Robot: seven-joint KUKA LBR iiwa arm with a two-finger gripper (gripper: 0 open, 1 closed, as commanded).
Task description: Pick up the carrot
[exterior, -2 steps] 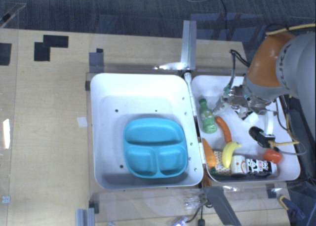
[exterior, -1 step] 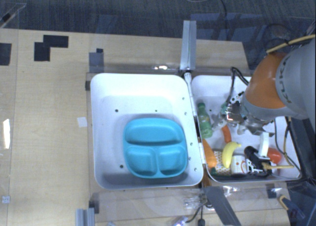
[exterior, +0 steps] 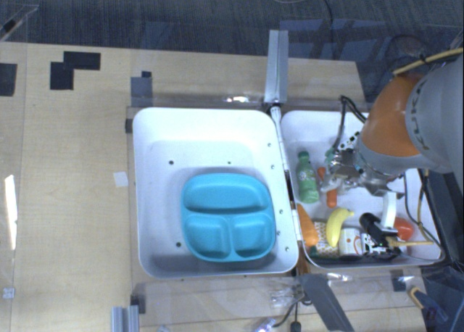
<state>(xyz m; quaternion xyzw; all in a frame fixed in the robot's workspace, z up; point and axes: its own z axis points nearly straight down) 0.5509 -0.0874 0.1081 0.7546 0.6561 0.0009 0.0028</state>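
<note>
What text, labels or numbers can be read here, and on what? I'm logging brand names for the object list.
None can be read.
green bottle: pale label band, too blurred to read.
small carton by the banana: printing too small to read.
blue tray, carrot, white bins: no markings seen.

Orange tapered carrot (exterior: 309,228) lies flat in the right white bin (exterior: 319,129), against its left wall near the front corner, lengthwise along the wall, just beside a yellow banana (exterior: 334,225).
</note>
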